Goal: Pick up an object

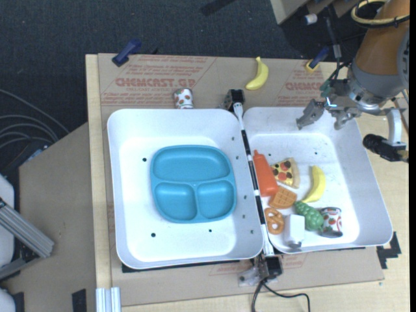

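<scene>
The right bin (344, 149) holds several toy foods: an orange carrot-like stick (263, 173), a pizza slice (285, 171), a waffle (282, 197), a banana (316, 183), a pretzel (274, 221), a white piece (296, 227), a green item (309, 216) and a red, white and dark item (332, 222). My gripper (325, 115) hangs over the bin's far edge, above and well behind the food. Its two fingers are spread apart with nothing between them.
The left bin (130, 194) carries a blue divided tray (192, 182). Beyond the bins, a second banana (257, 75), a small patterned cup (184, 97) and a blue clip (127, 52) lie on the board. A black clamp (234, 99) sits where the bins meet.
</scene>
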Action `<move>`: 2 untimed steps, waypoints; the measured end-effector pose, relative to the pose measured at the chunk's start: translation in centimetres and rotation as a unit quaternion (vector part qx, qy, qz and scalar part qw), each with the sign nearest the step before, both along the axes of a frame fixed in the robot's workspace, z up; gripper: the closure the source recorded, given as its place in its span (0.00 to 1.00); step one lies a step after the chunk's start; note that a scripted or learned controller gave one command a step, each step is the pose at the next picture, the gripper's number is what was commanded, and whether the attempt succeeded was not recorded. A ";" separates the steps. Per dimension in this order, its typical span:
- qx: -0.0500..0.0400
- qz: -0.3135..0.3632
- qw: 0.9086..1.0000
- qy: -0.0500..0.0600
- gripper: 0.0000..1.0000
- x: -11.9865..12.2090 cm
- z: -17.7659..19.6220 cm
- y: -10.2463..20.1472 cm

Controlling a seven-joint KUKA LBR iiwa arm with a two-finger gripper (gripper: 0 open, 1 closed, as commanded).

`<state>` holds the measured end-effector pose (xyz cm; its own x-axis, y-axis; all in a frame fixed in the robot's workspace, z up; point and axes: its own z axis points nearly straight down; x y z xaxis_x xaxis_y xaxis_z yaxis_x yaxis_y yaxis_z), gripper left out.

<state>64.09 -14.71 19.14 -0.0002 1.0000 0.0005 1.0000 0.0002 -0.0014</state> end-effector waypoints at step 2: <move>0.000 0.001 1.000 -0.002 0.00 2.6 -10.7 3.5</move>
